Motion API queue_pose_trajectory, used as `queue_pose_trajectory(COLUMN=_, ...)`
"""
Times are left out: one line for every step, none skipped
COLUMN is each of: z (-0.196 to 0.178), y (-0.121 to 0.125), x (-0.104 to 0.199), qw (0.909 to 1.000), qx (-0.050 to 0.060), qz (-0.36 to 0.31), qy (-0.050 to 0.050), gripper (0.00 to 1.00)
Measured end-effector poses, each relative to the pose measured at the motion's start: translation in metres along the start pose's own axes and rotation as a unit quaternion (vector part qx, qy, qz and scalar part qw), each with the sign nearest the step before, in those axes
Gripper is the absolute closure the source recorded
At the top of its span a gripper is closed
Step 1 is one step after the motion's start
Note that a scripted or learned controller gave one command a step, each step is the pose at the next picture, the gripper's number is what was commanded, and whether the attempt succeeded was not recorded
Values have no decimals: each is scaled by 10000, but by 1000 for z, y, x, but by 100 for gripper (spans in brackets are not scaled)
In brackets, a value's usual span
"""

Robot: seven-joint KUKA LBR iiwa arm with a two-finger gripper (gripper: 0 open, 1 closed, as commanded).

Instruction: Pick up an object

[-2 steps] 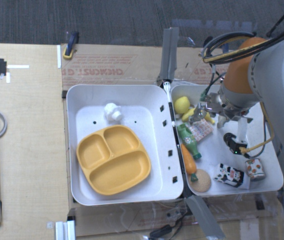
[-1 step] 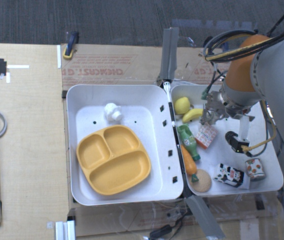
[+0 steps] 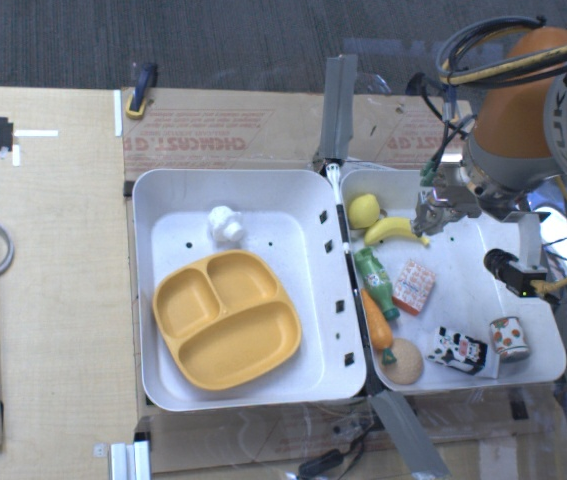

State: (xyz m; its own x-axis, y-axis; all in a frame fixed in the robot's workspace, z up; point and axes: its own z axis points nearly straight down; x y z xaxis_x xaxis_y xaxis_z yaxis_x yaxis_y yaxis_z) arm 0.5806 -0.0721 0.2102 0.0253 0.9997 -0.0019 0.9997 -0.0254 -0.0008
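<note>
Here gripper (image 3: pixel 429 216) hangs low just beside the banana (image 3: pixel 394 230) tip, grip state unreadable, apparently lined up for grasping.

We see the arm (image 3: pixel 523 98) as a bulky rounded body: broad orange band over grey metallic casing, a fragment of dark lettering at the far right. Black and yellowish cables (image 3: pixel 508 53) loop across its top. The wrist narrows to a dark metal gripper (image 3: pixel 431 218) with small green bits and thin wires alongside.
</note>
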Motion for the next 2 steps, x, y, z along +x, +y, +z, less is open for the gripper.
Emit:
queue_pose_trajectory(z=-93, y=5, x=-44, qw=9958, qx=-1, qz=-913, qy=-2, gripper=100)
queue_pose_trajectory(z=-76, y=24, x=22, qw=9900, qx=4, qz=-1412, qy=2, gripper=100)
